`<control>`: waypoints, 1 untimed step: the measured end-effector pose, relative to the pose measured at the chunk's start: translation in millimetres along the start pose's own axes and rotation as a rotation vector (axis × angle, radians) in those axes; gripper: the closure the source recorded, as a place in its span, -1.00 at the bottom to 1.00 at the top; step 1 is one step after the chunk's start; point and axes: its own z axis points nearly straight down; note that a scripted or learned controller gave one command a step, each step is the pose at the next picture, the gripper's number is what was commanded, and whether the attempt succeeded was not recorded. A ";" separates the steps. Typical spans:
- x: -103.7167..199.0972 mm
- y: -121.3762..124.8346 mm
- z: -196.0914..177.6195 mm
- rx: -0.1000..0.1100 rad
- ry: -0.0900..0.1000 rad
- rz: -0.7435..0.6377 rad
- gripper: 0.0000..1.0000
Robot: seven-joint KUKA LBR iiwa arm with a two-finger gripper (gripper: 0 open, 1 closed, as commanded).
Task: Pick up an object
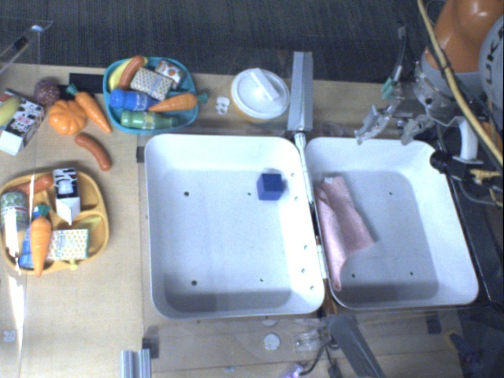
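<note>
A small blue cube (pixel 271 185) sits in the left bin (pixel 181 290), near its upper right corner. A pink cloth (pixel 342 223) lies along the left side of the right bin (pixel 441 282). My gripper (pixel 388 127) hangs over the back rim of the right bin, above and to the right of the cloth. Its two fingers are spread apart with nothing between them. The arm with its orange band (pixel 465 10) comes in from the upper right.
Left of the bins, a yellow dish (pixel 93 191) and a blue bowl (pixel 150 93) hold toy food. Loose toy carrots and a pumpkin (pixel 67 118) lie nearby. A white lidded cup (pixel 260 93) stands behind the left bin. A grey divider post (pixel 298 93) stands between the bins.
</note>
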 end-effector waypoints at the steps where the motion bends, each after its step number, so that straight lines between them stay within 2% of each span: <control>1: 10.3 16.2 11.7 -0.004 -0.001 -0.215 -1.00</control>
